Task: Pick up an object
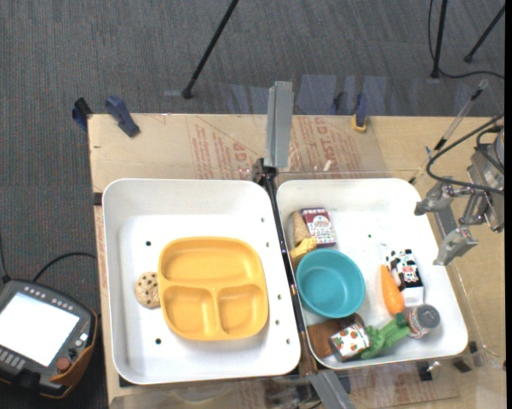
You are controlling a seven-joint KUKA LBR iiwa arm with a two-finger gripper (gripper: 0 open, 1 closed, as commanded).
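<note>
My pincer (449, 228) hangs over the right rim of the right bin (371, 190), its two fingers spread apart and holding nothing, with the arm coming in from the right. In that bin I see a teal bowl (330, 283), a small snack box (317, 226), a cow-print carton (405, 273), an orange carrot (391, 290) and a green toy (385, 336) (all bunched close together). The left bin (128, 211) holds a yellow divided tray (213, 286) with a cookie (147, 290) touching its left edge.
</note>
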